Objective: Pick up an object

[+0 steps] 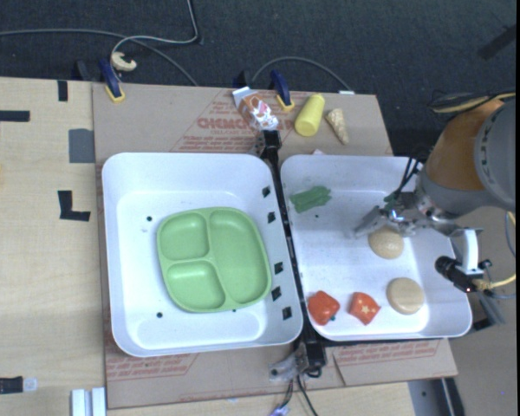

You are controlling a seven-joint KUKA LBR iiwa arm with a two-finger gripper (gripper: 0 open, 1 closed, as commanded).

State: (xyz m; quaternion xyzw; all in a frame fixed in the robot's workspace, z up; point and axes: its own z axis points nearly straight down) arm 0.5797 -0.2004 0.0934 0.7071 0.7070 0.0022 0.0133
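The likeliest target was a tan round piece (386, 244), bun-like, which lay in the right bin (347, 172) toward its right-hand middle. The gripper (388, 217) hung directly over it, so close that its dark metal parts overlapped the piece's upper edge; whether the fingers were spread, closed or already touching the piece could not be told from this angle.

The main risk lay there. The piece looked smooth and domed, so fingers closing off-centre would probably squeeze it out sideways instead of trapping it. If they came down too high on the dome they would likely slip over its top and close on nothing.

A second tan round piece (406, 295) sat nearer the bin's front right corner, apart from the first. Two red pieces (322, 307) (364, 306) lay along the front wall, and a small green piece (310, 199) rested near the divider at the back. None crowded the target, so a collision with neighbours seemed unlikely; a shoved bun could, however, roll toward the second one or against the right wall, where a grasp would be harder.

The left bin (121, 180) held a green divided plate (212, 258). Beyond the bins, a yellow object (309, 114) and other small items lay on the cardboard (156, 120).
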